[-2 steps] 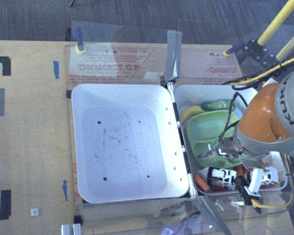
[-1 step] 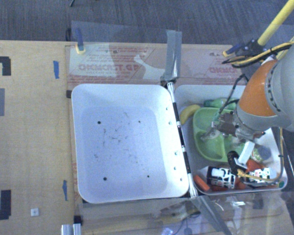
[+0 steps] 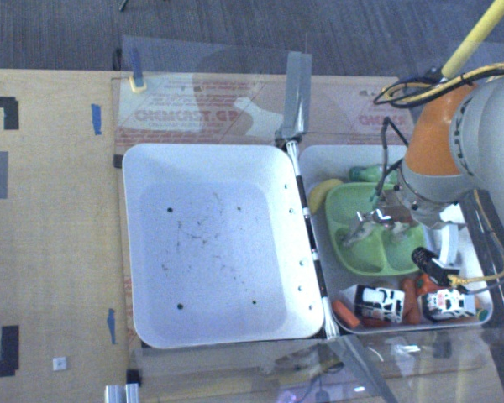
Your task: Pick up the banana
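Camera view looks down on two white bins side by side. The left bin (image 3: 210, 242) has nothing but small specks on its floor. The right bin (image 3: 479, 321) is full of toys. The banana (image 3: 321, 193) lies near the top left corner of the right bin, just beside the wall between the two bins. Part of it is hidden behind a green plate (image 3: 361, 254) that it seems to touch.

The gripper (image 3: 378, 222) hangs over the green plate, a little to the right of the banana. Its metal parts are small and blurry, so I cannot tell if it is released or clenched. Nothing yellow sits in it.

So the job does not look done. The banana is down in the bin and not lifted. I think the arm must move left to be over the banana, go down, grab it and lift it up. Other toys lie along the bottom of the bin, well apart from the banana.
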Robot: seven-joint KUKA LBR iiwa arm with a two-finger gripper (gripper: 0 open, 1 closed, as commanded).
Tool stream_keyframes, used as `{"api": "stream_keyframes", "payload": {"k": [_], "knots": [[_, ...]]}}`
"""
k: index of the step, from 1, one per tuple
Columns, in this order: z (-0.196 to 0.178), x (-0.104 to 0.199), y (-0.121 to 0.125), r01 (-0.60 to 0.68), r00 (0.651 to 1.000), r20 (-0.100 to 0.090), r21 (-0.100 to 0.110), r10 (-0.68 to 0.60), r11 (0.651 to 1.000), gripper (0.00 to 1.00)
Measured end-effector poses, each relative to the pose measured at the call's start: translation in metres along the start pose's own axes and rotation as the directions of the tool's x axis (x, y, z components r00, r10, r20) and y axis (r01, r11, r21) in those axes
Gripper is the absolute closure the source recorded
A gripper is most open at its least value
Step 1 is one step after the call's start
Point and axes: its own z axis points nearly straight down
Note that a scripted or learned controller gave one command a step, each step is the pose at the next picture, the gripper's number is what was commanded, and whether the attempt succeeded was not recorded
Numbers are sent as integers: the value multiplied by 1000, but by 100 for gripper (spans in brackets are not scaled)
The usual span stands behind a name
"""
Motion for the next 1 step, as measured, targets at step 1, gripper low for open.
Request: {"api": "stream_keyframes", "payload": {"k": [1], "knots": [[6,33,-100,74,997,32,-112,-71,991,0]]}}
